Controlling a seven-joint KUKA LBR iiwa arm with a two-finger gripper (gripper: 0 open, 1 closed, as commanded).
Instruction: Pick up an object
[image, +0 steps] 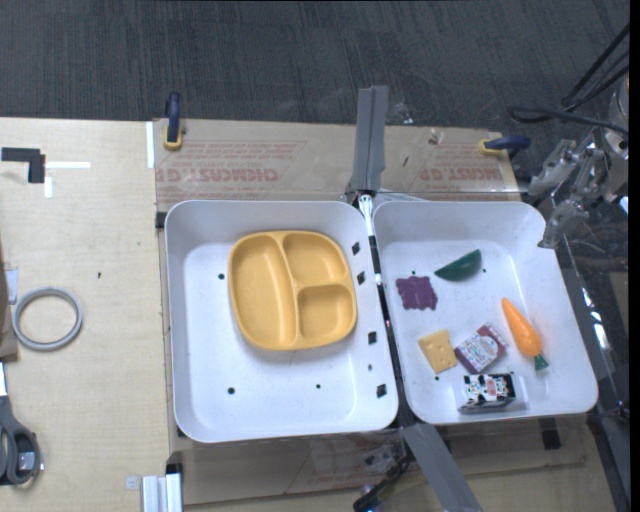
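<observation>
The pincer (585, 185), jaw state impossible to tell, waits at upper right, clear of the small orange plastic carrot (522, 328) lying reachable in the shallow white right bin (570, 400).

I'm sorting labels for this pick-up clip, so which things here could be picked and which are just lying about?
For the job:
carrot
green piece
purple piece
cheese slice
two small cartons
yellow divided plate

Lying about:
tape roll
scissors
clamps
</observation>
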